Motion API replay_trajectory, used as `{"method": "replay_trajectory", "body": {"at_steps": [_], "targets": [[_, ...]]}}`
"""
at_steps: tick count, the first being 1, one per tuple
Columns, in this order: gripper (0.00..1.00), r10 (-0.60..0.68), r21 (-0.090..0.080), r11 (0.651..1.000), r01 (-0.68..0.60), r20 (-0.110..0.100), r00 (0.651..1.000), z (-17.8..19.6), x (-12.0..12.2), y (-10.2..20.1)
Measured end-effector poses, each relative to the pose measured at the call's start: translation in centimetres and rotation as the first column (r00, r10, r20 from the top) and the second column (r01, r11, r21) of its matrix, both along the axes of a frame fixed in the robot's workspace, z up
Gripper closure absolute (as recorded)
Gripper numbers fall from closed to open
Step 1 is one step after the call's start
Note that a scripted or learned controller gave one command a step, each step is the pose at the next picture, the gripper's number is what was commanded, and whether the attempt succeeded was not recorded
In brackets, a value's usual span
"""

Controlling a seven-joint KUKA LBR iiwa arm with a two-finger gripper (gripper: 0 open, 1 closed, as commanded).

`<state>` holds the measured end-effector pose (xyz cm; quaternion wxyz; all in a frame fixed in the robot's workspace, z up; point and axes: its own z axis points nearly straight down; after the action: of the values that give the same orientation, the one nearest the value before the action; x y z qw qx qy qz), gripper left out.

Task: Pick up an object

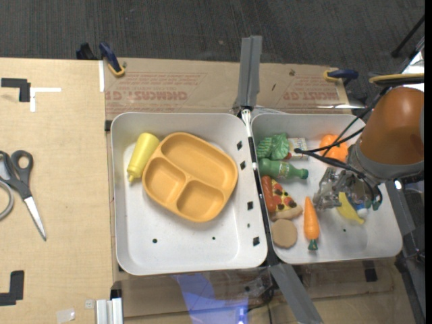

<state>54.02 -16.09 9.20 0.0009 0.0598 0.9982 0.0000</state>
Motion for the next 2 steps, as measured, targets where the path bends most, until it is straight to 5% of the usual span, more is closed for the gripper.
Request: {"method": "replay_trajectory", "body": {"at_steps": [1,2], "targets": [[0.0,0.0,0.0,1.0,0.0,0.0,1.0,0.0,0.0,0.0],[0.0,-0.107,0.001,0.994,0.107,-0.001,0.994,0.0,-4.8,5.9]]}}
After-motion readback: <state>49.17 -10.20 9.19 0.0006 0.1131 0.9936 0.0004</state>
